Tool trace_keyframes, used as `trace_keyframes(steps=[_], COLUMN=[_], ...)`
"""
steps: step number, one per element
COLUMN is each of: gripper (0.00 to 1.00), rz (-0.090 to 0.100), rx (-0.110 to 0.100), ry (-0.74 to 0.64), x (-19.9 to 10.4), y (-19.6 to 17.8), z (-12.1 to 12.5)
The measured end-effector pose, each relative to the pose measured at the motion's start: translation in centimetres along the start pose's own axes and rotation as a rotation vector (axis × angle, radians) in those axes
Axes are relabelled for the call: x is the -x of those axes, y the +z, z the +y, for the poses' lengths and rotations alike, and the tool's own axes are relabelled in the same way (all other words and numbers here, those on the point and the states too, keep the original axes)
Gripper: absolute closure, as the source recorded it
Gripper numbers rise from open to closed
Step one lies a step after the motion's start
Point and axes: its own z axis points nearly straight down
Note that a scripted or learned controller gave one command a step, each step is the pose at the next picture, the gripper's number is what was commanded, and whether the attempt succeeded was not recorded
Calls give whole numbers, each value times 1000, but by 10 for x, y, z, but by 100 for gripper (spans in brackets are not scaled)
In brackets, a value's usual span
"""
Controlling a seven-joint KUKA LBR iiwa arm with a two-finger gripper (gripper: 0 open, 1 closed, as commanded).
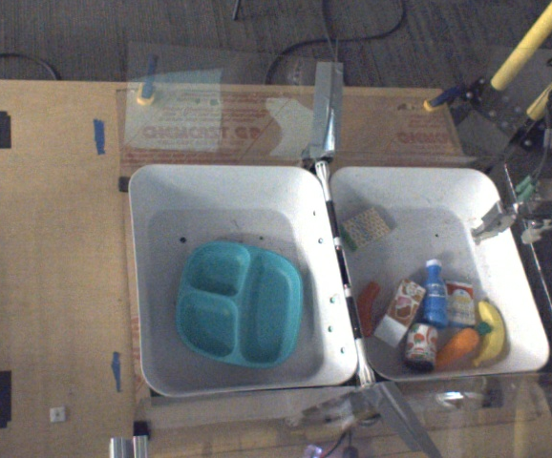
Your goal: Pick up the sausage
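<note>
The sausage (367, 308) is a short reddish-brown link lying against the left wall of the right bin (400, 194), its length running roughly front to back. Just to its right a small white and brown carton (400, 311) almost touches it. Nothing covers the sausage.
In the front of the right bin lie a blue bottle (435, 294), a dark can (420, 345), a carrot (458, 347), a banana (491, 332) and a small red-labelled box (460, 302). A checked pad (367, 226) sits near its back left. The left bin (161, 208) holds a teal divided plate (241, 303).
</note>
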Motion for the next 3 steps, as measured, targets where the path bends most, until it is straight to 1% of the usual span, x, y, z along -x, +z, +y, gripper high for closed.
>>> trace_keyframes(steps=[1, 2, 3], gripper=[0, 0, 0], rz=[-2, 0, -1], rx=[3, 0, 8], ry=[-94, -64, 315], x=[-45, -89, -120], y=[-83, 60, 137], z=[8, 2, -16])
